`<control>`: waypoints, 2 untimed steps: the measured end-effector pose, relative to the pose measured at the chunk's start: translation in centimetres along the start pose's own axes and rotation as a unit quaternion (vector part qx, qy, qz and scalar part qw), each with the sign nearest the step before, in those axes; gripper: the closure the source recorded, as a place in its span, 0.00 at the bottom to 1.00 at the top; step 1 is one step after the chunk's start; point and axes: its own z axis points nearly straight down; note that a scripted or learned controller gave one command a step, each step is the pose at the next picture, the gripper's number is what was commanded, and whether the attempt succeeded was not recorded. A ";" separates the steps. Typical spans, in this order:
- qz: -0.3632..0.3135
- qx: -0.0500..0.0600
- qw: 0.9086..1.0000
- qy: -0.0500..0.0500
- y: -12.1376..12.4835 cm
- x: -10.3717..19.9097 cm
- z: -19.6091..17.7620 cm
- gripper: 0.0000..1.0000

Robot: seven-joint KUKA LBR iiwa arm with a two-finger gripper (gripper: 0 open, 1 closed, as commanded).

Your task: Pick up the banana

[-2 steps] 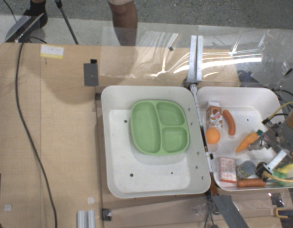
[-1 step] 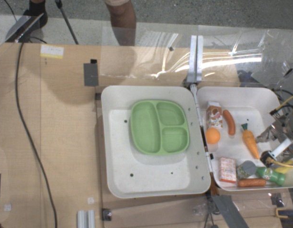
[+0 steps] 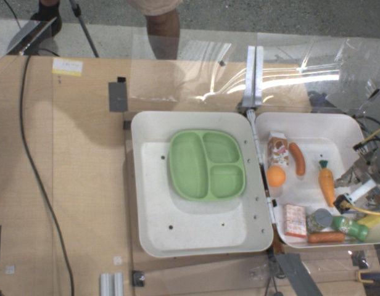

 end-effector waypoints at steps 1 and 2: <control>0.106 0.000 0.994 -0.001 -0.5 -1.6 0.0 0.00; 0.048 -0.001 0.999 0.003 -1.7 -3.5 -0.1 0.00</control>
